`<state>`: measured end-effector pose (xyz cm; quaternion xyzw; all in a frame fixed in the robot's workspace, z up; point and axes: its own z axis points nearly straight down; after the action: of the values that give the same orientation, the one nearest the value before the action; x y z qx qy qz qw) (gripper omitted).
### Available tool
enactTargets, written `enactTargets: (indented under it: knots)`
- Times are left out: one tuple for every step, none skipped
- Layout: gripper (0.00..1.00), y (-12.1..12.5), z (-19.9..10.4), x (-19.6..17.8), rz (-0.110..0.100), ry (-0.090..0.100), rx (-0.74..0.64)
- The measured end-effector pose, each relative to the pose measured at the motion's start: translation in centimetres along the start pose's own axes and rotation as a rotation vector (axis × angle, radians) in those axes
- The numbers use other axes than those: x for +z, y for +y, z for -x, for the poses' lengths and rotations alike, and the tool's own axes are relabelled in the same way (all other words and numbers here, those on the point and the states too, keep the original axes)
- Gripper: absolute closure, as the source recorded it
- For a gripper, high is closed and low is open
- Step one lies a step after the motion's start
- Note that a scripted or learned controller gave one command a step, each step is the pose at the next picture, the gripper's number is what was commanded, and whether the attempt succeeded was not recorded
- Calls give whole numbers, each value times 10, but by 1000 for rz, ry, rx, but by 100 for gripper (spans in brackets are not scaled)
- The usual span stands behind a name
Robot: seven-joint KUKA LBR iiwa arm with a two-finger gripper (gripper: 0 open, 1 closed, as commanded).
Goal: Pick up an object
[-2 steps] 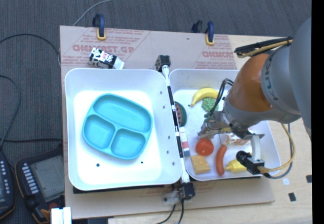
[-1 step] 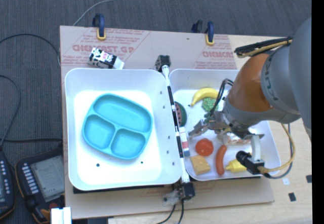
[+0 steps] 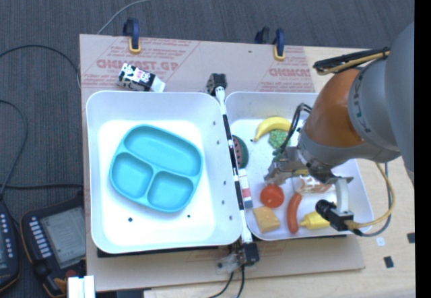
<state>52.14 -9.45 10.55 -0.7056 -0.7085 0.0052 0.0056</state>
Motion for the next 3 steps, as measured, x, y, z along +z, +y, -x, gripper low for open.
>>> enactTargets:
  knots:
    - [0,0,0,0,-1,1,-1]
    - [100,0,-1,-6,-6,1,-3]
    - [0,0,-1,-6,-6,1,-3]
